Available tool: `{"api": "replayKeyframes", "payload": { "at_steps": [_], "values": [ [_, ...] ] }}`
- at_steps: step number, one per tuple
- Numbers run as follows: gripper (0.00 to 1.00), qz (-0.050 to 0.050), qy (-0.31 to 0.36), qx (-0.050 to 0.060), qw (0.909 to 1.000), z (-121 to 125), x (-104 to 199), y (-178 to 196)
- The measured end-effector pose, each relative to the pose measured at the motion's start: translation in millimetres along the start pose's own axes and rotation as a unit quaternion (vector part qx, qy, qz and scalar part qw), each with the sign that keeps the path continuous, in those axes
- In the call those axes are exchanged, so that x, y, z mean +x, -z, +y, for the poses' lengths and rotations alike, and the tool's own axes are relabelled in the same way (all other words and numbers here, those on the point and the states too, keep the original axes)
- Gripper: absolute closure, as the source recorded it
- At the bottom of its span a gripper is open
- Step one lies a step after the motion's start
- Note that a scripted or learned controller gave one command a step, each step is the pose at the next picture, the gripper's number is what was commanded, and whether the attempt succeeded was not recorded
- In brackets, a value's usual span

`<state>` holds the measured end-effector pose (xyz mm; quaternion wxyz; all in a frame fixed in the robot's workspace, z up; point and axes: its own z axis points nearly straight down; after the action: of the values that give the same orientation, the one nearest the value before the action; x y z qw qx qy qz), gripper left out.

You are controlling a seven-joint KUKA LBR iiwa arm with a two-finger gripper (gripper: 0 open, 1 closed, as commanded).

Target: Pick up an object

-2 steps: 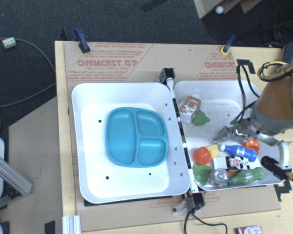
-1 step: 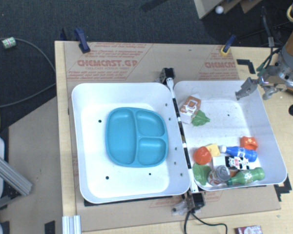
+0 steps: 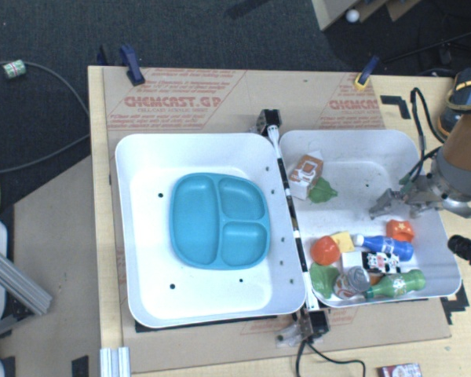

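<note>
Gripper [image 3: 394, 200] hovers in the right bin [image 3: 353, 144], fingers seemingly spread (blurred, nothing between them); orange toy [image 3: 400, 230] lies just below it

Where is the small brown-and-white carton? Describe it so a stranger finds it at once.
Start at the right-hand shallow white bin, the one without the blue sectioned plastic plate. Go to its upper left part, by the divider between the bins. The small brown-and-white carton lies there beside a green leafy toy, well apart from the pile of toys along the lower edge, and it alone is boxy.
</note>
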<state>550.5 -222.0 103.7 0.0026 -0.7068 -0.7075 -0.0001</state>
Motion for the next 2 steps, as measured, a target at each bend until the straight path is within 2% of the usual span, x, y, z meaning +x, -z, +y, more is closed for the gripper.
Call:
{"api": "replayKeyframes", "payload": {
  "at_steps": [1,2],
  "values": [
    [0.0,0.0,0.0,0.0,1.0,-38,6,-20],
    [1.0,-0.002,-0.001,-0.002,1.0,-38,5,-10]
  ]
}}
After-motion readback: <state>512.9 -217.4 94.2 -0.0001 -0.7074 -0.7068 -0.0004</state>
